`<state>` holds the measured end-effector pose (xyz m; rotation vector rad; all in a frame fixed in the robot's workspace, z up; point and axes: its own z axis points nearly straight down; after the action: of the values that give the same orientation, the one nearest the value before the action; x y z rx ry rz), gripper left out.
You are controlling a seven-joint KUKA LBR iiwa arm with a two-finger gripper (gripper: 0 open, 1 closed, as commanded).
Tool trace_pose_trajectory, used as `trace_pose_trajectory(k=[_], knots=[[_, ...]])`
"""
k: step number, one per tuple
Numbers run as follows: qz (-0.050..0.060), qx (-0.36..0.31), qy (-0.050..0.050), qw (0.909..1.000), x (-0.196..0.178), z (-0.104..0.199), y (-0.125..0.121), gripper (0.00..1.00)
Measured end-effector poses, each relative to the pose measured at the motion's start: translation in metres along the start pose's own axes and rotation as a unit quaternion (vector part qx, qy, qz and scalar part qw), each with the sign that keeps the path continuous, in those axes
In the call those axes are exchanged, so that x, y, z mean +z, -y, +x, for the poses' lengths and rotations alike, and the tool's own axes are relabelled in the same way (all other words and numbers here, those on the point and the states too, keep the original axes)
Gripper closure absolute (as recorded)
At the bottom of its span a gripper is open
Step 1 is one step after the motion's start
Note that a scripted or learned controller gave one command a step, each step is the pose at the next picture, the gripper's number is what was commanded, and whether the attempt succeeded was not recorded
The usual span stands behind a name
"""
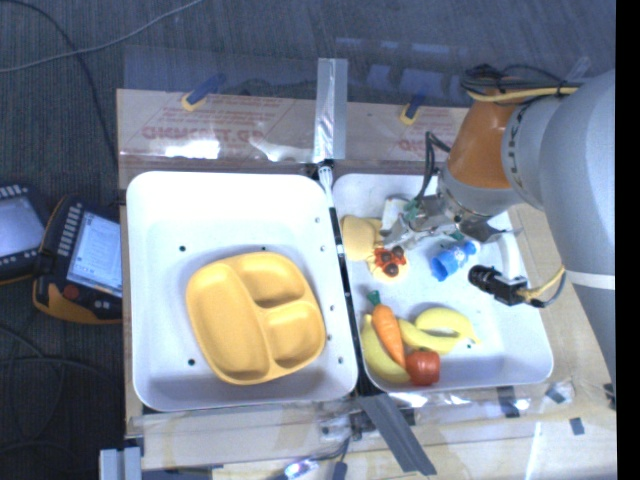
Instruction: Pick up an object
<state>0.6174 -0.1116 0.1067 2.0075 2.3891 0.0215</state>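
The right bin (525, 353) holds several toy foods. A pale yellow piece (358, 235) lies at its left wall, with a small red and black item (388, 259) just beside it. A blue object (452, 259) sits mid-bin. Near the front lie an orange carrot (388, 335), a yellow banana (440, 326), another yellow fruit (375, 358) and a red fruit (423, 367). My gripper (415, 222) hangs low over the back of this bin, between the pale yellow piece and the blue object, just above the red item. Nothing is visibly held.
The left bin (160, 218) holds a yellow divided plate (257, 314). A metal divider strip (330, 108) stands behind the seam between the bins. A handheld pendant (80, 258) lies on the floor to the left. The grey arm (560, 148) covers the right bin's far right corner.
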Motion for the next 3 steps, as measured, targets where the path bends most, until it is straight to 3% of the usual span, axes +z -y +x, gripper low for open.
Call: trace_pose_trajectory(k=[1, 2, 3], knots=[[0.000, 0.000, 0.000, 1.0000, 0.000, 0.000, 0.000, 0.00], [0.008, -0.010, -0.001, 0.9999, 0.019, -0.045, -0.047, 0.00], [0.009, -0.011, 0.004, 0.9999, 0.009, -0.047, -0.047, 1.00]])
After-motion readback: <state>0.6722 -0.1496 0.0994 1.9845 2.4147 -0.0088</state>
